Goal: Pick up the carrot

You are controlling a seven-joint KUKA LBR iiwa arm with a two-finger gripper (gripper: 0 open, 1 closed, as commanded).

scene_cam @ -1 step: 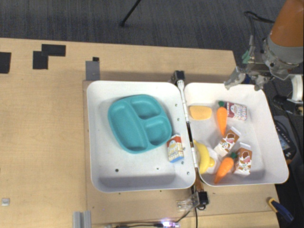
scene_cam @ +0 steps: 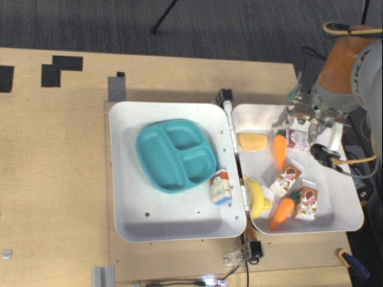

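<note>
No text is legible; the small cartons' (scene_cam: 289,177) printing is too blurred

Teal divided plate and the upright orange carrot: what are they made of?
Teal divided plate: looks like moulded plastic, smooth and slightly glossy, with soft-edged compartments. Upright orange carrot: probably plastic toy food, uniform colour and smooth matte skin; rubber can't be ruled out.
</note>
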